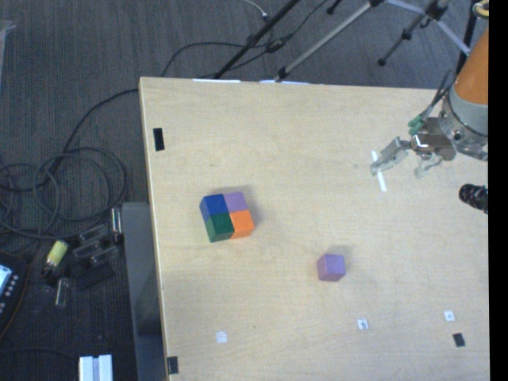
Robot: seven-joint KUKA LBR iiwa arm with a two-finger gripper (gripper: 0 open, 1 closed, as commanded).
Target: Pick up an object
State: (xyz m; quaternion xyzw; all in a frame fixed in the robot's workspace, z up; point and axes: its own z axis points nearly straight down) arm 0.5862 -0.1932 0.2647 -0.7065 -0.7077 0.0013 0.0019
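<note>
- One fixed camera looks down at a slant on the pale wooden tabletop (317, 173) from well above it.
- Left of the tabletop, dark carpet with cables (63, 189); beyond its far edge, tripod legs (357, 14).

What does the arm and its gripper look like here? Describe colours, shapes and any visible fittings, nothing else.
The arm enters from the right, with a rounded orange band above a grey, cylindrical wrist section. Below it sits a metallic silver mount with small green fittings on its side. The gripper is slim, pale silver-white, and ends in thin, light-coloured fingers. A small black part protrudes at the right edge, lower down.
</note>
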